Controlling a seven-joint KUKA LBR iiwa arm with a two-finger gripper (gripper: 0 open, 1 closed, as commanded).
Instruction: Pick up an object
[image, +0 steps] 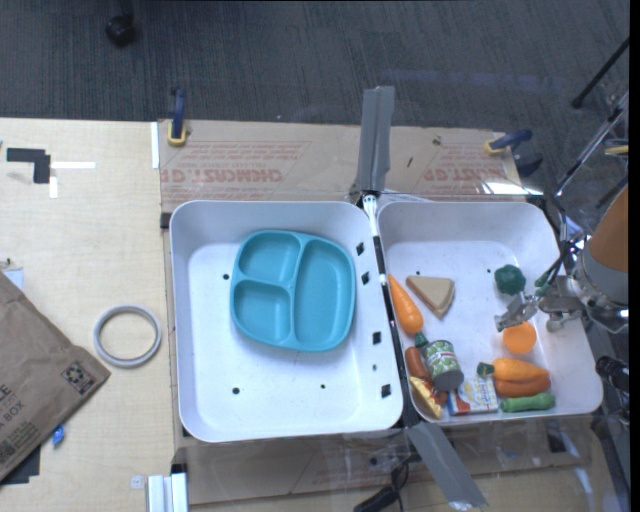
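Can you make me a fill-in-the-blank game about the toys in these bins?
1. The blue divided plate lies in the ____ bin.
2. The gripper hovers just above a small round fruit whose color is ____.
3. The carrot lies beside a slice of ____.
4. On the bench, left of the bins, lies a ring-shaped roll of ____.

Missing words: left; orange; bread; tape

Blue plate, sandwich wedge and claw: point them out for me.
Blue plate (294, 290), camera view, on its large right compartment.
Sandwich wedge (432, 292), camera view, middle of its tan face.
Claw (517, 312), camera view, midway between its fingertips, above the orange ball.
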